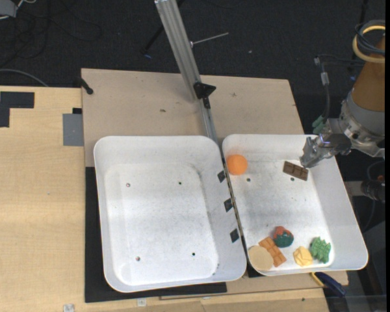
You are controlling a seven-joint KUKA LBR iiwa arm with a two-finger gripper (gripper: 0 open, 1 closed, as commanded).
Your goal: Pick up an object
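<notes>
Since all the loose stuff sits in the right bin (351, 229), that's where the arm reaches, so the camera view has the gripper (310, 156) hanging over that bin's far right part. Honestly can't tell its state from this angle. The brown block (296, 170) lies flat on the floor just beside and below the gripper, apart or touching, hard to say, so I'd guess it's the target. An orange ball (236, 164) rests against the divider wall, and a cluster of toy foods (289, 247) is bunched in the near corner, well away.
</notes>
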